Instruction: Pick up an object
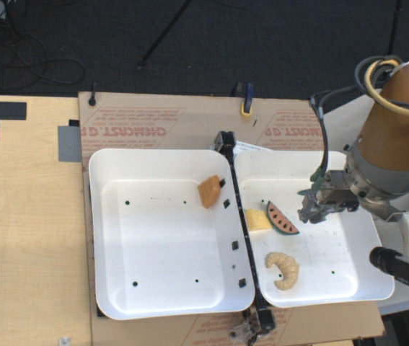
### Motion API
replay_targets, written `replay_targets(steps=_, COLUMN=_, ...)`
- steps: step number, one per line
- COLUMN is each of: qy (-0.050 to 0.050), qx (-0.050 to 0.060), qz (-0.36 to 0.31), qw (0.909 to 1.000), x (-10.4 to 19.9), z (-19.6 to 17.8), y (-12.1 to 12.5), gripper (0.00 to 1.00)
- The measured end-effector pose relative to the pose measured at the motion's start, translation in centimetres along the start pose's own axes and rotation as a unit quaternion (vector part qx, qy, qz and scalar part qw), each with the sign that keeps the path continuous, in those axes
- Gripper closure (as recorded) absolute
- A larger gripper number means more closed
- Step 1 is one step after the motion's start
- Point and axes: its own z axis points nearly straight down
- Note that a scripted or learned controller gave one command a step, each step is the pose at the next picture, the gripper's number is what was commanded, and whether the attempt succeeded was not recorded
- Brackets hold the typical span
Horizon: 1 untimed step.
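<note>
Camera view: gripper (311, 212) hovering over right bin (363, 283), fingers state unclear, nothing seen betw them. Watermelon slice (281, 220) lying just left of gripper, touching yellow block (256, 220). Croissant (283, 269) sitting nearer front. Orange-brown piece (209, 191) resting in left bin (110, 265), far-right corner.

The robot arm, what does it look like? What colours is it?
The arm is grey and chunky, with a wide orange band near the top. A black cable curves down beside it. Its claw is small, dark metal.
</note>
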Motion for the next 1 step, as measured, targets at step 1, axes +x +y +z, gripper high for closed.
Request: replay_targets(steps=1, qy=0.001, qx=0.007, qz=-0.002, qw=1.0, x=2.33, z=9.5, y=-0.19, gripper=1.0)
